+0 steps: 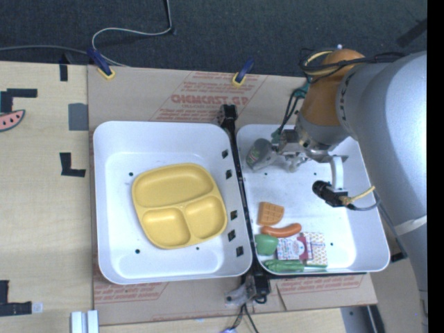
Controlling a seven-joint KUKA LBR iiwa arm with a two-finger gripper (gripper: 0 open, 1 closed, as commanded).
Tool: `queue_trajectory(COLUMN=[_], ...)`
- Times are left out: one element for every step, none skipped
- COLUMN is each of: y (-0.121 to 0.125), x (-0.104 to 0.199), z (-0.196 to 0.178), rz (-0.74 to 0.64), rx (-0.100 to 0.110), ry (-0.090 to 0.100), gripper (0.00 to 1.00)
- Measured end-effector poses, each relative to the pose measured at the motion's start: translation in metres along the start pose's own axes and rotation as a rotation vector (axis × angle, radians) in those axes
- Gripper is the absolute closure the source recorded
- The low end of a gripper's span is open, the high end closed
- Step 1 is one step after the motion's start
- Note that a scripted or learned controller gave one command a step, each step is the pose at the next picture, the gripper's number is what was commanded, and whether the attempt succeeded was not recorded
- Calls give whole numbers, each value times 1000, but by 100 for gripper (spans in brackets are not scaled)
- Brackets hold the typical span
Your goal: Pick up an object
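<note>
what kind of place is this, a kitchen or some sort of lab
Most likely a robot lab test bench, not a kitchen: a grey arm reaches over two white bins, toy food fills one, and taped marks and cables cross the bench.

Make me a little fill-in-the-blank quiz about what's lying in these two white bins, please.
1. The yellow divided tray lies in the ____ bin as the camera sees it.
2. That tray has ____ compartments.
3. The toy hot dog lies just below the ____.
4. The gripper hovers over the ____ bin.

Missing words: left; three; waffle; right
</note>
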State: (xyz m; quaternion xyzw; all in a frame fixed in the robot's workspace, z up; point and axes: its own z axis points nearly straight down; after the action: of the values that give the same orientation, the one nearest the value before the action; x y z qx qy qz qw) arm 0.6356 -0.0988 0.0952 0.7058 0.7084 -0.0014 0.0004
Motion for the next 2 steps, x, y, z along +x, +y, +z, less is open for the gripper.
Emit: queue_trajectory(y=[26,23], x=[-5,-4], z=[8,1], rz=[-6,-8], rx=[49,63], ry=[15,16], gripper=[0,100])
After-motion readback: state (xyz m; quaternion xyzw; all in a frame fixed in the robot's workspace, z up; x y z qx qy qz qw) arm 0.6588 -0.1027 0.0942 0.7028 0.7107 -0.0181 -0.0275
